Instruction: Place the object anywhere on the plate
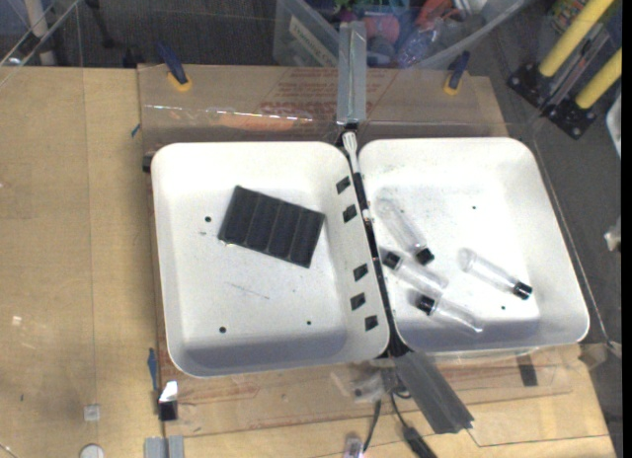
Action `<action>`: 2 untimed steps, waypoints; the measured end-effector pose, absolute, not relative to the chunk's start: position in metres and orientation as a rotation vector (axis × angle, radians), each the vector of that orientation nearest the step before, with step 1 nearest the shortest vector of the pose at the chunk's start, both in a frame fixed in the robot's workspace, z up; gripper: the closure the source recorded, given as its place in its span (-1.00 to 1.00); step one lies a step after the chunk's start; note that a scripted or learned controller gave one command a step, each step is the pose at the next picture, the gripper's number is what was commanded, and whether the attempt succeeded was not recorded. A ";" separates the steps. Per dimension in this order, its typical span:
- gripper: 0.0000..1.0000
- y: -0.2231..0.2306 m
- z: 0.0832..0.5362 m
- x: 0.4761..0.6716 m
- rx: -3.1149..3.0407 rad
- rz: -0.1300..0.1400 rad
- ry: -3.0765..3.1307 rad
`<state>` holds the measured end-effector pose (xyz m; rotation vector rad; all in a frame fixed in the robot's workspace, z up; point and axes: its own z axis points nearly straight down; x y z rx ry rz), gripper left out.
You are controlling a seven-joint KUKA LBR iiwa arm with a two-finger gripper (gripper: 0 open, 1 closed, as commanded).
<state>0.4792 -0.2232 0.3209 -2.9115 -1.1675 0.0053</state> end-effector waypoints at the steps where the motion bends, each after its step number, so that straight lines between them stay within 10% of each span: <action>1: 1.00 -0.220 0.313 0.479 -3.002 0.006 -0.912; 2: 1.00 -0.223 0.323 0.480 -3.113 0.004 -0.421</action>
